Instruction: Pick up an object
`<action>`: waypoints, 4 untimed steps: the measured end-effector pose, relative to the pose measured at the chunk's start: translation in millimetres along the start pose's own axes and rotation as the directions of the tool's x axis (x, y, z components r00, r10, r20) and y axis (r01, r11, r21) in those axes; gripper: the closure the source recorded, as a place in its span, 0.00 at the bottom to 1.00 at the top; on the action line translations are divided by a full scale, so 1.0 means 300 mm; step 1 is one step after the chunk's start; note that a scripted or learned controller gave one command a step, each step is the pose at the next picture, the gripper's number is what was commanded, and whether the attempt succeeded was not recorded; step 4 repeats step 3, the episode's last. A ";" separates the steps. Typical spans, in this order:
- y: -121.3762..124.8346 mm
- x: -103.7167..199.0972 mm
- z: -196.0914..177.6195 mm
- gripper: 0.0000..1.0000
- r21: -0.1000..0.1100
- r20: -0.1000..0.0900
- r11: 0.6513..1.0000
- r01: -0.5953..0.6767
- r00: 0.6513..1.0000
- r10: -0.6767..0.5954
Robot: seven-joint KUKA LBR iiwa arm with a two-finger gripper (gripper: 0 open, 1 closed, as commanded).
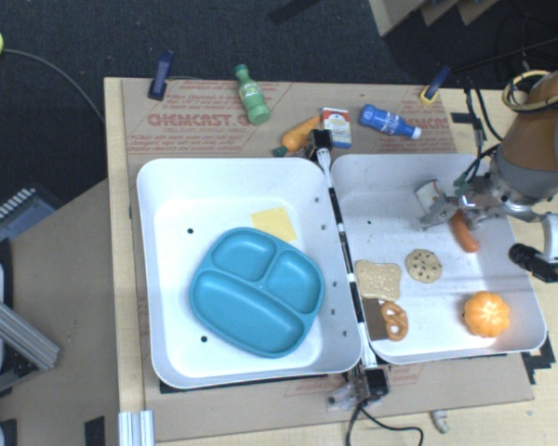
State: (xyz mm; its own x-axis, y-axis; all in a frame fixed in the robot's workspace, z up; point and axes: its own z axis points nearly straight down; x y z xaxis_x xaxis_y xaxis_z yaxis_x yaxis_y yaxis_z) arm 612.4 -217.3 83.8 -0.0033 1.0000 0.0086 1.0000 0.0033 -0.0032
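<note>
**Jaws low in the right bin, by the hot dog**

A small orange-red hot dog (466,234) lies tilted in the right bin (381,189), toward its far right side. The gripper (444,208) sits just left of and above it, metal fingers splayed on the bin floor; whether the jaws are spread or pressed together I cannot tell, and nothing is seen pinched between them. The arm's wrist (530,161) covers the bin's right rim and is cut off at the frame edge.

Nearer the front lie a chocolate-chip cookie (423,266), a slice of bread (379,279) against the dividing wall, a pretzel (391,320) partly overlapping the bread, and an orange (486,314) near the front right corner. The bin's far left floor is bare.

The left bin (167,212) holds a blue divided plate (257,291) with a yellow cheese slice (275,222) tucked behind it.

Behind the bins, on the surface (130,137), rest a green bottle (252,96), a blue bottle (389,122), a small carton (336,126) and an orange item (300,134) too small to identify.
</note>
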 end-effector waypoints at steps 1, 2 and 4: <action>0.001 -0.006 -0.037 1.00 -0.003 0.006 1.000 0.001 1.000 -0.001; 0.185 0.354 -0.148 1.00 -0.006 0.006 1.000 0.000 1.000 0.000; 0.074 0.537 -0.336 1.00 -0.004 0.007 1.000 -0.001 1.000 0.001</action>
